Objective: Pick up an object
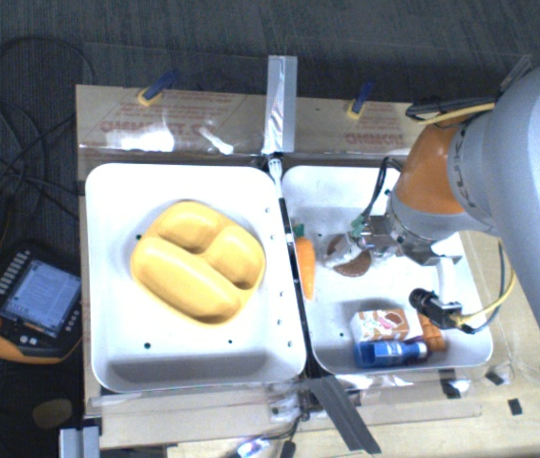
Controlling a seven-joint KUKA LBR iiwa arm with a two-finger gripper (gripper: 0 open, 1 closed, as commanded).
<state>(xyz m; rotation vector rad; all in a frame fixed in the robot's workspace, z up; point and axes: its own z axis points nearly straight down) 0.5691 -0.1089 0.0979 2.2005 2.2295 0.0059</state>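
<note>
Hand low in the right bin, over a brown round thing near the bin's middle; cannot tell how the hand is set. Carrot along that bin's left wall. Carton and blue bottle near its front edge. Yellow lump in left bin. Step, as judged: reaching to grasp. Next needs closing, then a straight lift.

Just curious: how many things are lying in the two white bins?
5. Left bin: a yellow lump. Right bin: carrot by the divider, brown piece near the claw, carton, blue bottle. The arm may hide more.
</note>
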